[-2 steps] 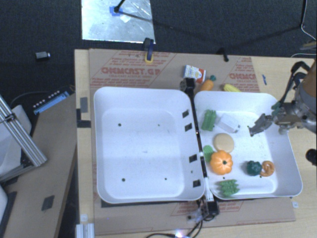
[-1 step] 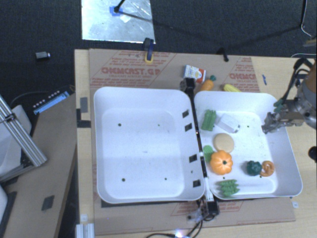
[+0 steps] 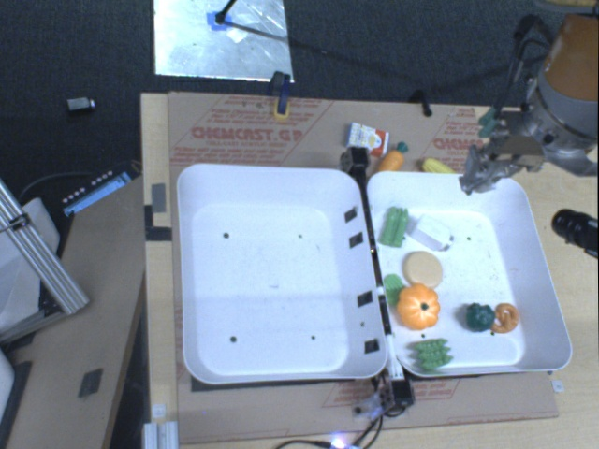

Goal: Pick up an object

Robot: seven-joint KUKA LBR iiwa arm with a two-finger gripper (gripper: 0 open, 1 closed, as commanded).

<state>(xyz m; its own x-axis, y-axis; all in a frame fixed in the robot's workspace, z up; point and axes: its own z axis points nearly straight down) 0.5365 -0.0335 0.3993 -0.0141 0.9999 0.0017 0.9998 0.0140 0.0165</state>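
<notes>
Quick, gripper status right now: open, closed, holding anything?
Gripper: cannot tell open or closed; nothing visible in it, above the top edge of the right bin.

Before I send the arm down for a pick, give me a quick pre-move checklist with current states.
1. Objects available in the right bin: ok, orange pumpkin, round tan disc, white block and others lie there.
2. Gripper over a target: not ok, it hangs at the bin's far rim, off the objects.
3. Gripper free of load: ok, nothing seen between its fingers.
4. Finger opening: cannot tell.
5. Targets well spaced: not ok, pumpkin touches the disc.
</notes>
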